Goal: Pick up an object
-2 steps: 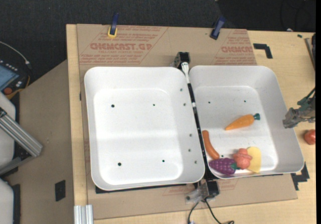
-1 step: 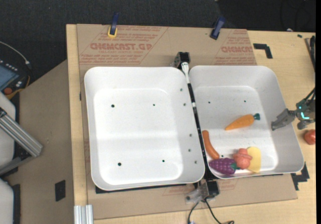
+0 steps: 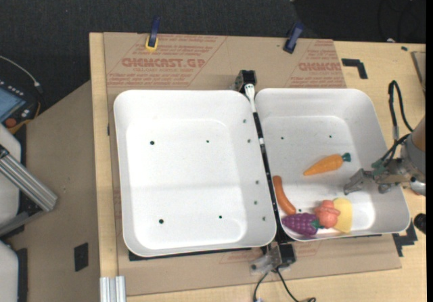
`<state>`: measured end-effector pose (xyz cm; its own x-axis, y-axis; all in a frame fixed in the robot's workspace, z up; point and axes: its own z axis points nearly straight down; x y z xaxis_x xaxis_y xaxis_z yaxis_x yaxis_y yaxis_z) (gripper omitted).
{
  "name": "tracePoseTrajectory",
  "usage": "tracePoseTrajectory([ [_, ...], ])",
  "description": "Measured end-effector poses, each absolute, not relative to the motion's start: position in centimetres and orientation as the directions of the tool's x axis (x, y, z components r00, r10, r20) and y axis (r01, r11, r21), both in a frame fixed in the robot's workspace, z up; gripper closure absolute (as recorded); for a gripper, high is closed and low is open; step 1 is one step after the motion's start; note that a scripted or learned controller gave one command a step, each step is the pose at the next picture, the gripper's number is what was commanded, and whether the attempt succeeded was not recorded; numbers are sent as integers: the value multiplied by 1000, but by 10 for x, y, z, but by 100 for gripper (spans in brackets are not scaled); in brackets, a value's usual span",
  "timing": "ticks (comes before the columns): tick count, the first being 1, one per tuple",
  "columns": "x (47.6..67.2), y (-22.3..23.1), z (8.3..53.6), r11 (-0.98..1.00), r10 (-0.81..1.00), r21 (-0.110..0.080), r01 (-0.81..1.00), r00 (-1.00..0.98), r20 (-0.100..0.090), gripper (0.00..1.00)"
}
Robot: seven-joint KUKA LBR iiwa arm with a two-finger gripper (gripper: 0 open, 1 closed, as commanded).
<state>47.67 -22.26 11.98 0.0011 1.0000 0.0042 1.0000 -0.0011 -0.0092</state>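
The right bin (image 3: 318,101) holds several toy foods. An orange carrot (image 3: 323,165) lies near its middle, tilted. Along the bin's left wall lies a red sausage (image 3: 283,196). A purple grape bunch (image 3: 301,224), a red-pink fruit (image 3: 327,213) and a yellow piece (image 3: 344,214) are bunched at the front edge. My gripper (image 3: 364,177) reaches in from the right, over the bin's right side. It sits just right of the carrot and above the yellow piece, open with nothing between its fingers.
The left bin (image 3: 135,111) stands beside the right one, with a black hinge strip (image 3: 258,137) between them. Both rest on a brown board (image 3: 203,57) held by blue clamps (image 3: 153,35) at the back. A dark cable (image 3: 394,101) hangs near the arm.
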Motion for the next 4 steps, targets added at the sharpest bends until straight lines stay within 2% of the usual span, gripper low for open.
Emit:
tracePoseTrajectory([
  [1, 481, -223, 245, 2, 1000, 13, 1000, -2, -7, 0],
  [2, 477, -223, 139, -1, 1000, -9, 1000, 1, 4, 0],
  [3, 482, -225, 311, 2, 1000, 19, 1000, -2, -9, 0],
  [4, 477, -223, 192, -1, 1000, -11, 1000, 1, 5, 0],
])
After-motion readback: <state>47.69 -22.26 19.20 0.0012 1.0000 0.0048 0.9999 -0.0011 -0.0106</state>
